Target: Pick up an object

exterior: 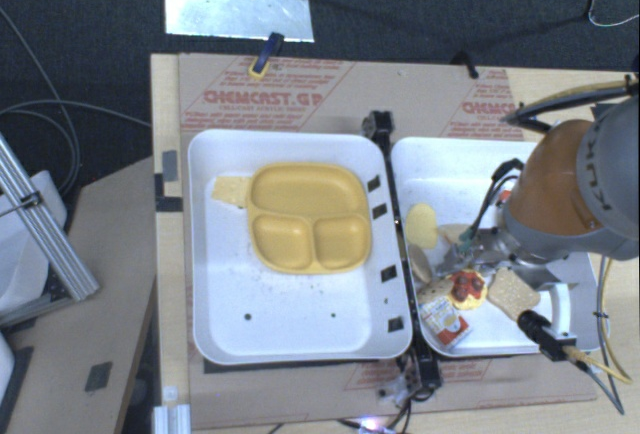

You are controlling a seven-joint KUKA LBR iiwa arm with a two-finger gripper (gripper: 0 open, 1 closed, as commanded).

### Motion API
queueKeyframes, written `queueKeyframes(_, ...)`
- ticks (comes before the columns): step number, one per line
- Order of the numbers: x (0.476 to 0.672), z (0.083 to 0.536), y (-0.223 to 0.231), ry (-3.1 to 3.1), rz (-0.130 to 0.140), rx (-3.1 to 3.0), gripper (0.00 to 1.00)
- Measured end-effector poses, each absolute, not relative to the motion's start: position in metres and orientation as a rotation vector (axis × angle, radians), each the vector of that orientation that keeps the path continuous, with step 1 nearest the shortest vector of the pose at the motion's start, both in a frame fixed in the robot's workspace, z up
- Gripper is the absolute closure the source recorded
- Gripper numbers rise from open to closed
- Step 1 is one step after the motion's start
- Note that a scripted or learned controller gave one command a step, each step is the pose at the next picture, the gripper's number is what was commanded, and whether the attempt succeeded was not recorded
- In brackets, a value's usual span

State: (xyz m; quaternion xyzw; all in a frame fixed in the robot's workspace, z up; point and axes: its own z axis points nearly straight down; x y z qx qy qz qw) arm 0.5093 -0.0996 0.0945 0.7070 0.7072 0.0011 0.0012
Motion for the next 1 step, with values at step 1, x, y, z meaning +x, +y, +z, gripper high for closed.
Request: queueKeyframes(1,0.5554,0.1900,-0.0230,2.230,0.015,2.202,1.00)
